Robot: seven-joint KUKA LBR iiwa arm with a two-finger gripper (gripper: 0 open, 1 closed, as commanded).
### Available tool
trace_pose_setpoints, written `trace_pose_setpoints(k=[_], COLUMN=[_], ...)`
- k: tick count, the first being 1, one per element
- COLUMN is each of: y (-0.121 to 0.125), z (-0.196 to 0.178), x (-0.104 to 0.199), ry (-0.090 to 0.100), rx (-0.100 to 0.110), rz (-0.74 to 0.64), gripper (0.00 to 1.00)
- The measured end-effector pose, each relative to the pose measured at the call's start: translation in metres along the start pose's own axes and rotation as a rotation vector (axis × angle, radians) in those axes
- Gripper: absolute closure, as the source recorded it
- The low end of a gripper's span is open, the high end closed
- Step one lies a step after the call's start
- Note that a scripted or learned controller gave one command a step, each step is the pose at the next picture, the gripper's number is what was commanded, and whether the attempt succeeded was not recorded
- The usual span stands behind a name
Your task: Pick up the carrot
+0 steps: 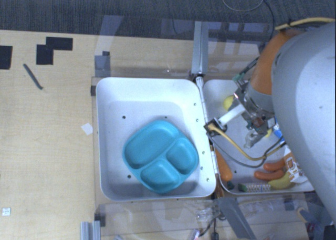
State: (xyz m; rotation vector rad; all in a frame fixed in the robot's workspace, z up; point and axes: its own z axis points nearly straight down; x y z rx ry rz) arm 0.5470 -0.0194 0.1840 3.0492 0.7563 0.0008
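Gripper (253, 138) hangs over the right bin (212, 91), pointing down, with the grey arm (307, 97) and its orange band (269, 60) filling the space above and to the right of it. Whether the fingers stand wide or narrow cannot be told from where I stand; the tip is small and blurred against the white floor, and nothing can be seen held between them.

Carrot (224, 166) lies below and to the left of the fingers, against the bin's left wall near its front corner, apart from the gripper. It is orange and lies roughly along the wall.

Other contents, relative to the fingers:
1. A yellow piece (228, 102) sits above and to the left, near the wrist.
2. A sausage (271, 169) lies below and slightly right, with a banana (281, 182) just beneath it, the 2 touching or nearly so.
3. A yellow cable (239, 147) loops from the wrist fitting down past the fingers on their left.

Left bin (105, 128), well to the left of the fingers, holds a blue 3-compartment plate (160, 155) lying flat on its floor.
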Motion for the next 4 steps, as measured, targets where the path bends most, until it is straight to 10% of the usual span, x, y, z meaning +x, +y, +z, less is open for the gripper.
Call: trace_pose_setpoints(k=[1, 2, 3, 4], y=[0.031, 0.118, 0.116, 0.050], z=[-0.001, 0.092, 0.080, -0.002], x=[0.066, 0.066, 0.068, 0.064], ry=[0.002, 0.001, 0.003, 0.005], rx=[-0.001, 0.000, -0.001, 0.000], rz=[0.246, 0.238, 0.226, 0.281], gripper=[0.00, 0.00, 1.00, 1.00])
